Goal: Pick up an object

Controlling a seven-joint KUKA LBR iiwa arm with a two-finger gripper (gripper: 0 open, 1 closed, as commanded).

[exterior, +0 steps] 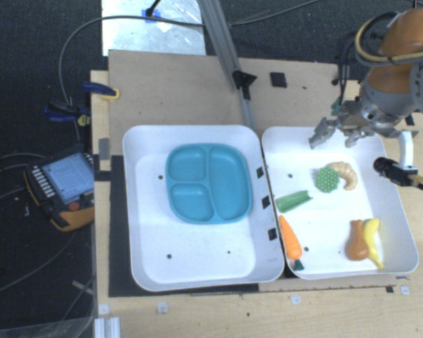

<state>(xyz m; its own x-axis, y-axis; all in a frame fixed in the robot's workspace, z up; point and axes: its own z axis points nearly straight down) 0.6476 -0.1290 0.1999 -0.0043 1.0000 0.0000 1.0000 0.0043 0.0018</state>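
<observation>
Gripper (pixel 335 133), fingers apart and empty, hangs above the right-hand shallow white bin (pixel 391 189); advise centring squarely over the green knobbly ball (pixel 327 180) (nearest target) before descending.

The grey robot arm (pixel 398 69) with its orange band enters from the upper right corner of the frame and bends down and to the left. The orange band sits at the very top right, a rounded amber section ringed by dark and yellow cables. Below it the grey metallic wrist narrows toward the two-finger gripper (pixel 336 136), which hangs in the upper right part of the frame, pointing down and leftward. Its two grey fingers (pixel 320 135) are spread apart, the jaws standing open with nothing between them. One finger reaches further left, the other lies nearer the wrist.
</observation>
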